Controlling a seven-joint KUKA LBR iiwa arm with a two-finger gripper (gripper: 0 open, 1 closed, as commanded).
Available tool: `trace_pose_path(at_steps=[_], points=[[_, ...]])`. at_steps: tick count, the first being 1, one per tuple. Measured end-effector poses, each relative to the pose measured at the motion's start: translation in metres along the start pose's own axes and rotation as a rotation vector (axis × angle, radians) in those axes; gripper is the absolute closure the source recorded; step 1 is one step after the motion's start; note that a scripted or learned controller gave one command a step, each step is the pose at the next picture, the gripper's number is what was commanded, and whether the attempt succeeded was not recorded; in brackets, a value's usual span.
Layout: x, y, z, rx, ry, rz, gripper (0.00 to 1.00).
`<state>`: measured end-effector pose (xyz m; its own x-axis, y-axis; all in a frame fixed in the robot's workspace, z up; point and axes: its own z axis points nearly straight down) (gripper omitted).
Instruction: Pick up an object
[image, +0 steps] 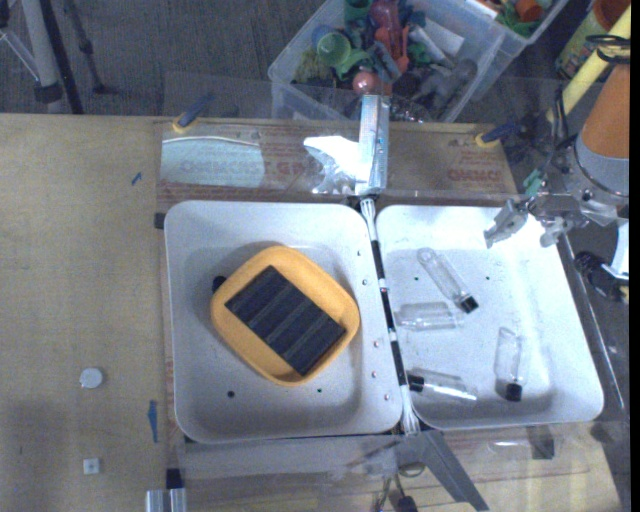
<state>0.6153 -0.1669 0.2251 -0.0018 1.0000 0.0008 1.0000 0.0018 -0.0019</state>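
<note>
Fingers of the gripper hang above the right bin's far corner, apart or together I cannot tell, holding nothing visible; nothing is picked yet. A yellow pad fills the left bin; four clear vials lie right, faint against white.
</note>
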Motion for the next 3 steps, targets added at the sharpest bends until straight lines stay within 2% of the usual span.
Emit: trace_pose_path(at_steps=[1, 2, 3], points=[[0.049, -0.046, 0.131, -0.003, -0.001, 0.013, 0.00], [-0.012, 0.033, 0.138, -0.006, -0.003, -0.023, 0.00], [0.026, -0.022, 0.138, -0.006, 0.000, -0.024, 0.00]])
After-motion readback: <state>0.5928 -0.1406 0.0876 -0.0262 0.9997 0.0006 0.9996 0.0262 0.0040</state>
